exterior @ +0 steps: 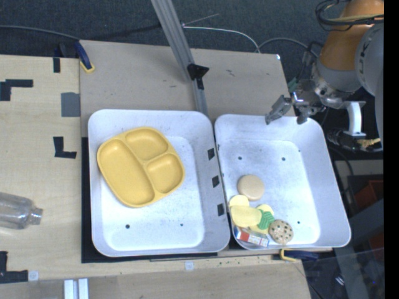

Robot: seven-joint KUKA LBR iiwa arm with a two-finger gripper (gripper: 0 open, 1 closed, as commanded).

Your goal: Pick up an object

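- The grey arm's two-finger gripper (289, 109) is hanging over the far rim of the right-hand shallow white bin (312, 167), near that bin's back edge, with its fingers standing apart and nothing between them.
- The likeliest things to pick are sitting in a cluster at the near end of the same bin: a round beige biscuit-like disc (251, 186), a pale yellow soft-looking piece (244, 214) just in front of it, a small green bit (266, 220) touching the yellow piece, and a speckled round cookie (281, 230) beside them at the near wall.
- From the fingers, that cluster is lying toward the camera and slightly to the view's left, well apart from them, with bare bin floor between.
- The beige disc is standing farthest back in the cluster, so it is probably the easiest target; being round, it is offering no long axis to line up with.
- The left-hand white bin (106, 229) is holding a yellow three-compartment plastic plate (140, 165), farther from the gripper.
- Both bins are resting on the desk (137, 73).
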